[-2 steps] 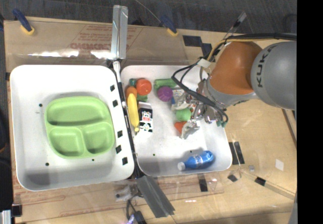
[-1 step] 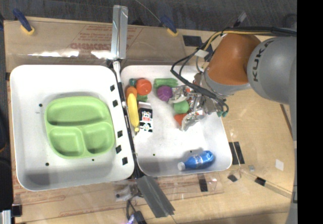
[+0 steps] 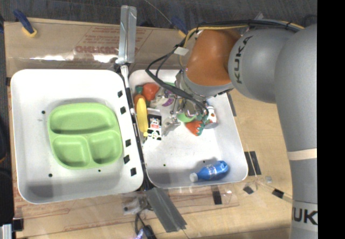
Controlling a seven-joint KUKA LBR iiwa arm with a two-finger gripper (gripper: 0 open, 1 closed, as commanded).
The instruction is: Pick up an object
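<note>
White plastic forms both shallow bins on the bench. We note that the left bin [image 3: 24, 125] holds a green compartment tray [image 3: 84, 134] lying flat near its middle. The right bin [image 3: 229, 146] holds the loose objects. A yellow banana-shaped item [image 3: 141, 114] lies along its left wall, with an orange-red item [image 3: 150, 91] just above it towards the far corner. A small box with black-and-white print [image 3: 154, 126] sits just beside the banana's lower end. A blue bottle [image 3: 211, 171] lies on its side near the front edge, well apart from the other objects.

We see the grey arm [image 3: 275, 65] reach in from the right, its orange band [image 3: 211, 59] above the far part of the right bin. The gripper [image 3: 180, 117] hangs low over the cluster of objects at the bin's middle. Just to its right lies a red and green item [image 3: 197, 124], with a white piece [image 3: 211, 116] beside it. Cables and the wrist housing cover the gripper's working end, so we cannot tell how wide it stands or whether it has hold of anything. We also cannot tell whether it touches the red and green item or merely stands beside it.
</note>
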